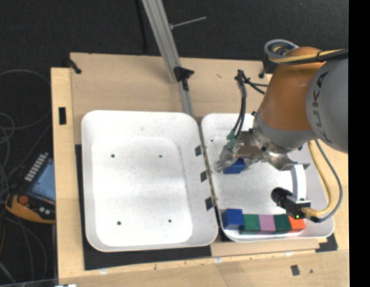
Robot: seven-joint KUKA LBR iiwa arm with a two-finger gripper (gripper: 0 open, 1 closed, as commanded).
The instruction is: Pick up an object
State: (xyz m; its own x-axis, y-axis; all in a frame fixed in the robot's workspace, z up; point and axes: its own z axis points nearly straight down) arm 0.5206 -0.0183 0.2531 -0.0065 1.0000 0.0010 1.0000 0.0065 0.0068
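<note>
My gripper [228, 159] hangs low over the left part of the right bin [313, 187], close to the divider between the bins. A small blue block [235, 168] shows right under and against its tip, partly covered by it. Whether the block is held or only touched is hidden by the wrist. Along the right bin's front wall lies a row of blocks: a blue cube [233, 217], a green one [251, 222], a pale purple one [267, 222], another green one [282, 222] and an orange one [297, 223].
The left bin [140, 178] lies beside the right one, their rims meeting near my gripper. A slanted metal rail [167, 46] rises behind the bins. Cables and a black connector [283, 197] hang from the wrist over the right bin. A pendant [35, 187] sits off the bench at left.
</note>
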